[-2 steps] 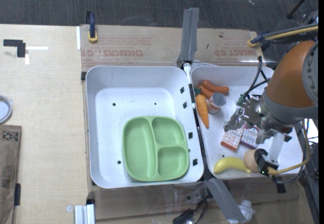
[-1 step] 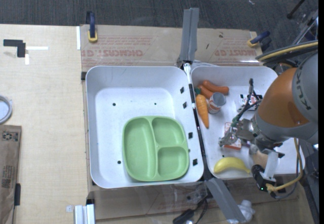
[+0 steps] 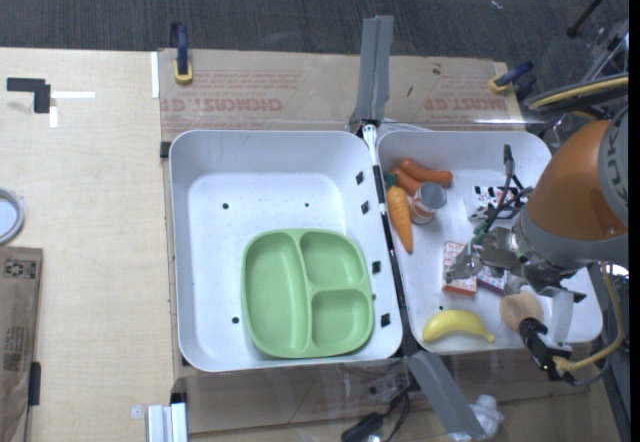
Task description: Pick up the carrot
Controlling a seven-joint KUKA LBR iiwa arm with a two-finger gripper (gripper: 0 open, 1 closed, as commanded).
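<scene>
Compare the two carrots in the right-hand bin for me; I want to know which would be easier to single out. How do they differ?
The longer carrot lies against the right bin's left wall, pointing toward the camera; the shorter carrot lies crosswise behind it, near the back wall. The longer carrot is paler orange, the shorter carrot redder. The small can sits beside both. Both are tapered, and both lie flat, apart from the gripper.

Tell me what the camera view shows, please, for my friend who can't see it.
The robot arm reaches over the right bin, near a carrot, a banana and a small can. The left bin holds a green divided plate.
</scene>
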